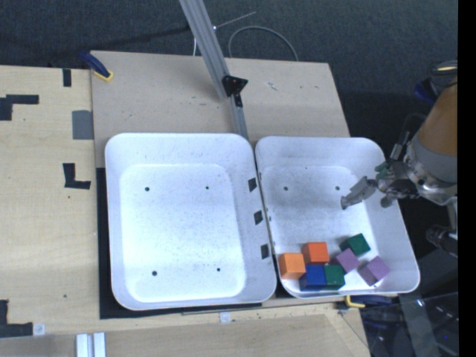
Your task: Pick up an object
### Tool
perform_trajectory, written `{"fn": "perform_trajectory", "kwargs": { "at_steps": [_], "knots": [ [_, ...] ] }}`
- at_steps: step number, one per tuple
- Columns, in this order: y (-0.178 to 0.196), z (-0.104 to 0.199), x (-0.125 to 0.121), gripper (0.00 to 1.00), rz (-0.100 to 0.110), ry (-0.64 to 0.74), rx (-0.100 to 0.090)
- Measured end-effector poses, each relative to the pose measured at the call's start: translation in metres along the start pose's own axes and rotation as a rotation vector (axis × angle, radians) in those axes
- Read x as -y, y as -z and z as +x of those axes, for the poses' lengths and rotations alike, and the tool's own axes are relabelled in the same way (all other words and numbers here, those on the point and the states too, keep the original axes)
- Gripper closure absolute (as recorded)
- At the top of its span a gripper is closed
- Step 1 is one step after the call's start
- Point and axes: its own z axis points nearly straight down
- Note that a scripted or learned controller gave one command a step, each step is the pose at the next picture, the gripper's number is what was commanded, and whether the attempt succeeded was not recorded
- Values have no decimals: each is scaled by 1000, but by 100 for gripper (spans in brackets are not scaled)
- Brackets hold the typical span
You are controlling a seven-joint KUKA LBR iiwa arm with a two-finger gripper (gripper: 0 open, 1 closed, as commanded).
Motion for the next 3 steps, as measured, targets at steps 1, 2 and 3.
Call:
{"fn": "perform_trajectory", "kwargs": {
  "at_steps": [1,2,3],
  "knots": [
    [-131,45,32,0,0,3,-3],
    [-80,52,8,0,-4,2,1],
    [-73,52,9,100,2,1,-1]
  ]
}}
